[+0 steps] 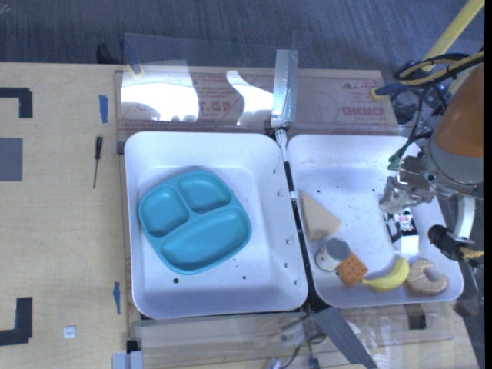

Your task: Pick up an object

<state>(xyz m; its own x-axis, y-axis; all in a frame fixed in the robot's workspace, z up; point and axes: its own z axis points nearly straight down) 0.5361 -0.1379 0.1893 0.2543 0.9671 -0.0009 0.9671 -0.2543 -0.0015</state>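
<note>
Bench — left bin (146,283) holds blue plate (195,220).

Readable text, operator, is scant here:

1. Clear panel (246,98) standing behind the two bins: you can see reddish printed lettering on its right part (357,111) and again near its middle (215,108). Both prints appear reversed or upside down, and glare washes over much of them, so you cannot make out a word or brand for certain.

2. Small white tag (405,223) by the arm's tool, over the right bin (338,160): it carries black and red marks, too small for you to read.
</note>
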